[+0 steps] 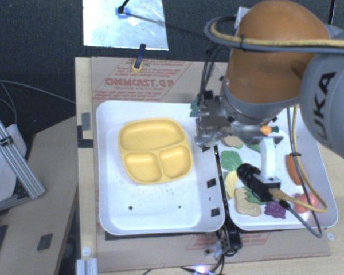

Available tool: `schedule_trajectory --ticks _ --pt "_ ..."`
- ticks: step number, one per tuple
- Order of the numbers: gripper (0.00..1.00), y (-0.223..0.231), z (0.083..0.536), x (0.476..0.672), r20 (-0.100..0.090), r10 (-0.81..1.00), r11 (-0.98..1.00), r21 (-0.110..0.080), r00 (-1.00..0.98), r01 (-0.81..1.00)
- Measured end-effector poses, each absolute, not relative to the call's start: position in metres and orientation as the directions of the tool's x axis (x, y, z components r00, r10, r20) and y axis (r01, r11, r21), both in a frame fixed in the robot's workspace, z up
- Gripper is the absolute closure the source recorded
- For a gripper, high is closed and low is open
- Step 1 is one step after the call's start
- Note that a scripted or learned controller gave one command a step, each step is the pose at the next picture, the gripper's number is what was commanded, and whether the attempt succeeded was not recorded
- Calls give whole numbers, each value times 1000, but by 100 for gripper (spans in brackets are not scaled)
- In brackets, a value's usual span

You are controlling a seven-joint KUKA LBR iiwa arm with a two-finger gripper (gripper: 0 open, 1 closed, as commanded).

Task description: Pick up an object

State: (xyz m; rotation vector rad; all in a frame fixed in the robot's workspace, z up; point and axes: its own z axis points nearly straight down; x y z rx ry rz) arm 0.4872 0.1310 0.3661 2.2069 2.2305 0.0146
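One gripper, finger state untellable, hovers above the right bin; next, descent onto the toys below.

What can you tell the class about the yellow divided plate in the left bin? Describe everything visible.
The yellow divided plate looks like smooth moulded plastic with rounded corners and a raised rim. It has three compartments: one long section across the far side and two smaller ones nearer the camera. It lies flat, right side up, slightly turned, on the floor of the left bin, in its far half. Nothing lies in it.
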Motion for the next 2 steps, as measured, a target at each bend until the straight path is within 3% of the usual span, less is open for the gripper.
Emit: schedule_trajectory --ticks 1,2 --pt "0 127 362 487 1 1000 5 2 -5 1000" --pt "0 199 315 555 3 1000 7 5 -7 1000"
